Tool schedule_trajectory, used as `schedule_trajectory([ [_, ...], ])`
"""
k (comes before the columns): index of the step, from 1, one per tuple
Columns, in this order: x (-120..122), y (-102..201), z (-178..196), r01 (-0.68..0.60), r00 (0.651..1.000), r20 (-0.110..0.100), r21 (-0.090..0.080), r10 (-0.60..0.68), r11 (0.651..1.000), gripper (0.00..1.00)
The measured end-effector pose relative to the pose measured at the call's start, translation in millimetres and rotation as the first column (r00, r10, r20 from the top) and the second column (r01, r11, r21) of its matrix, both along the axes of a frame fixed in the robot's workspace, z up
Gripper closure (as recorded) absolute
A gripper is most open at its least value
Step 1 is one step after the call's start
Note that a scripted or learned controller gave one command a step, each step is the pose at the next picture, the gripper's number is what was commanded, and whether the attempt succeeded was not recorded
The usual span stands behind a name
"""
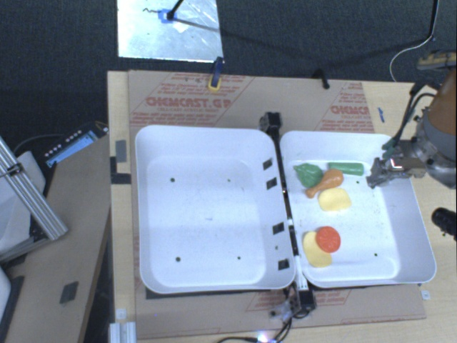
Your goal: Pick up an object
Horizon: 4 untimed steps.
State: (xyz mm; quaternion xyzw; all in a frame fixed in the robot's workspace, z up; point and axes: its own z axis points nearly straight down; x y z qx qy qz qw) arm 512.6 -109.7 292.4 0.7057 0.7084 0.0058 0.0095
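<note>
The tool [376, 174] hangs over the right bin [410, 224] near its right side; its finger state cannot be determined. To its left lie a green bar [346, 168], an orange piece [323, 183], a green leaf [308, 172] and a yellow lump [334, 200]. A red disc [328, 239] overlaps a yellow piece [315, 252] nearer the front.

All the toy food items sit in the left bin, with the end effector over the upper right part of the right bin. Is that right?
Not quite. In the camera view the toy food items lie in the right bin, not the left bin. The end effector is over the upper right part of the right bin, as stated.
</note>
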Motion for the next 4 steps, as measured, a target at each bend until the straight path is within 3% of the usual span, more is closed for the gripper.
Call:
schedule_trajectory([
  [1,15,-36,164,0.001,1.000,-0.001,-0.002,-0.001,1.000,1.00],
  [2,66,5,183,-0.005,1.000,-0.014,0.005,0.005,1.000,1.00],
  [3,84,47,189,-0.005,1.000,-0.017,0.006,0.005,1.000,1.00],
  [4,39,106,191,-0.006,1.000,-0.019,0.007,0.006,1.000,1.00],
])
